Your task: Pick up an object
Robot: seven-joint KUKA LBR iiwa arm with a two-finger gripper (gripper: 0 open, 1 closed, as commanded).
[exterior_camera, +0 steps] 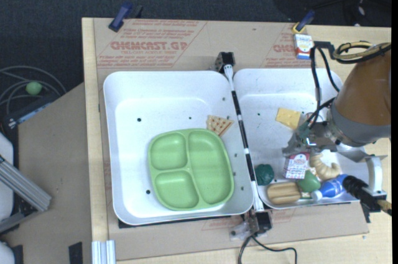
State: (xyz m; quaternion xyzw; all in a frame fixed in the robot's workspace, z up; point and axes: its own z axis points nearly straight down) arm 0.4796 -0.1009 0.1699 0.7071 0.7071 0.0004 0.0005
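Surface: tan board [155, 45] with red lettering, carrying two shallow white bins side by side.
Left bin: white bin [124, 101] holding a green divided plate [189, 168] with three compartments, set toward the near right part of the bin.
Waffle piece: small tan lattice-patterned piece [218, 125] lying just beyond the plate's far right corner, close to the wall shared with the other bin.
Right bin: white bin [267, 86] with its things gathered along the near edge and the right side.
Yellow piece: flat yellow wedge [288, 117] on the bin floor, apart from the near cluster.
Near cluster: dark green round thing [264, 173] by the dividing wall; tan bread-like roll [283, 192] at the near edge; red-and-white carton [296, 165] above it; small green thing [308, 182] beside the carton; pale knobbly item [324, 163] to the right; blue-and-white bottle [331, 188] lying on its side.
Arm: grey and orange body [364, 101] entering from the right over the right bin.
Gripper: gripper [306, 140] low over the right bin, just above the carton and beside the yellow wedge.
Jaws: cannot tell whether spread or pressed together; nothing is visibly between them.
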